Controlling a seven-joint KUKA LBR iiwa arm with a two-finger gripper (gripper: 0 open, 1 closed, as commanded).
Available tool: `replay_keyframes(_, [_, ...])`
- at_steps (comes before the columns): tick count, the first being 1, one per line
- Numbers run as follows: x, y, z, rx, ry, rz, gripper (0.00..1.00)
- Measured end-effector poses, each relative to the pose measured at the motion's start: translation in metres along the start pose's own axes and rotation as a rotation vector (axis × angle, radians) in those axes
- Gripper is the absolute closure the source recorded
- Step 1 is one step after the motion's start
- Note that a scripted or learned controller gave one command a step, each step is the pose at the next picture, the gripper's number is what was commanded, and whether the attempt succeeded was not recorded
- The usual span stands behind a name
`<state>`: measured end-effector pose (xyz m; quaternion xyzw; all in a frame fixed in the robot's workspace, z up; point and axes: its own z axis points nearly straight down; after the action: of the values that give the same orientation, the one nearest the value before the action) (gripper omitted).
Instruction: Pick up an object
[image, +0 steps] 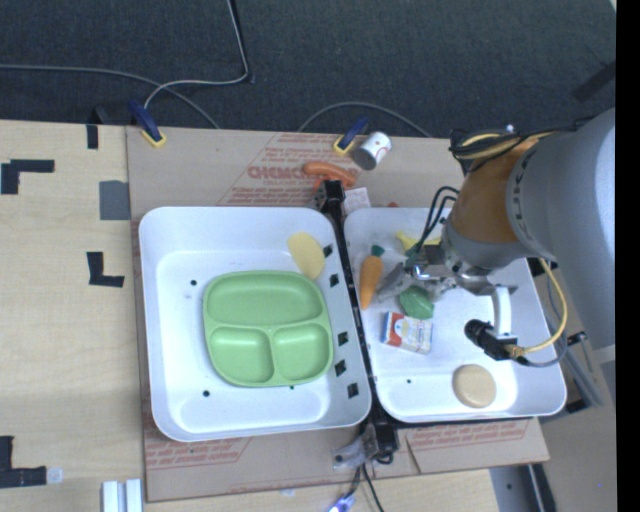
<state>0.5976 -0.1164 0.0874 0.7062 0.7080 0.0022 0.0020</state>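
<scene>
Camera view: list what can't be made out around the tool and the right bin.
- Tool: the wrist above covers its fingers, so their state is unreadable.
- Green object: partly under the tool, shape unclear.
- Small carton: print too small to read.
- Right bin: far corner hidden by the arm.

Arm: grey KUKA arm (570, 190) enters from the right, bulk over the right-hand bin's (520, 405) far right side.
Orange band: sits above the wrist, over the bin's back right part.
Wrist: angled down and leftward toward the bin's middle.
Claw (418, 277): low over the bin's centre-left area, tips pointing left toward the divider.
Cabling: yellow and black leads loop off the wrist.
</scene>
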Motion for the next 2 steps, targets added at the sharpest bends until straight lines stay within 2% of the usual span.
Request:
replay_keyframes(1, [-0.0004, 0.0003, -0.0103, -0.001, -0.002, 0.000, 1.00])
replay_keyframes(2, [-0.0004, 0.0003, -0.0102, -0.001, -0.001, 0.000, 0.00])
